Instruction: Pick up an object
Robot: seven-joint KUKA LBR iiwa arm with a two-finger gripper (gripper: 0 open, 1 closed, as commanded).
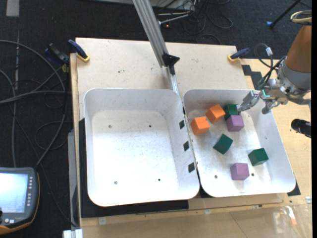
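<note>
The right bin (277, 133) holds several small cubes. Two orange cubes (215, 113) (200, 125) lie at its upper left. A dark green cube (231, 109) touches a purple cube (235, 122) just right of them. Lower down lie a green cube (223, 144), another green cube (258, 156) and a purple cube (239, 171). My gripper (256, 106) hangs over the bin's upper right part, open, with nothing between its fingers. Its left fingertip (246, 103) is close to the dark green cube's right side.
The left bin (99, 133) stands beside the right one, sharing a middle rim. A slanted metal pole (148, 24) rises from the bench behind the bins. Blue-and-yellow clamps (78, 50) (238, 54) grip the board's back corners.
</note>
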